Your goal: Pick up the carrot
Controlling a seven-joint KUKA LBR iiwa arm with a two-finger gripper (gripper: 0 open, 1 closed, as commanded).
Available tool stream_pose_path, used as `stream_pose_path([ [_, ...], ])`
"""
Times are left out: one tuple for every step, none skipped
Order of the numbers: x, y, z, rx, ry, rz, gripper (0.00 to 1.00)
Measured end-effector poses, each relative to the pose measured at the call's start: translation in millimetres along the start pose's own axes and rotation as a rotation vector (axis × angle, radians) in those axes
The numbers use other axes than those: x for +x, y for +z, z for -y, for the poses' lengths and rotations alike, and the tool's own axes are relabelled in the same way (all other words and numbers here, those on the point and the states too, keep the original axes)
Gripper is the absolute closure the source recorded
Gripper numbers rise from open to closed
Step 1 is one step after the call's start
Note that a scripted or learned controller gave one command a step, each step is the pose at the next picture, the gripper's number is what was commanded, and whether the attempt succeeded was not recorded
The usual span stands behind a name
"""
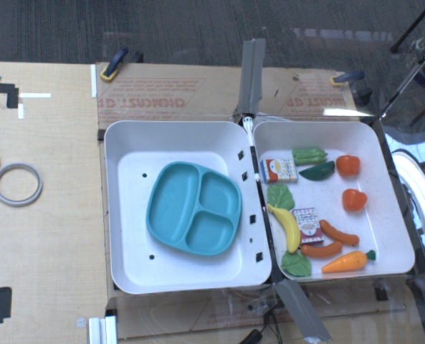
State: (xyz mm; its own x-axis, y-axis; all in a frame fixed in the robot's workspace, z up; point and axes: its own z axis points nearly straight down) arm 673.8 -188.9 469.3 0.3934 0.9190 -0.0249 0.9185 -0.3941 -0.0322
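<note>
The carrot point(347, 261), orange with a small green top, lies near the front right corner of the right bin point(391, 192). It points left, its green end toward the bin's right wall. Just behind it lie two brown sausages point(338, 232).
The right bin also holds a banana point(287, 226), two red-orange tomatoes point(348, 165), green leafy pieces point(280, 196), a green pepper point(309, 154) and two small cartons point(279, 170). A teal divided plate point(193, 208) sits in the left bin point(126, 264). A tape roll point(16, 183) rests on the bench at left.
</note>
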Motion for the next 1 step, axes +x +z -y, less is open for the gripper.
stream_pose_path([
  [51.5,32.5,53.2,-0.028,-0.285,-0.018,1.00],
])
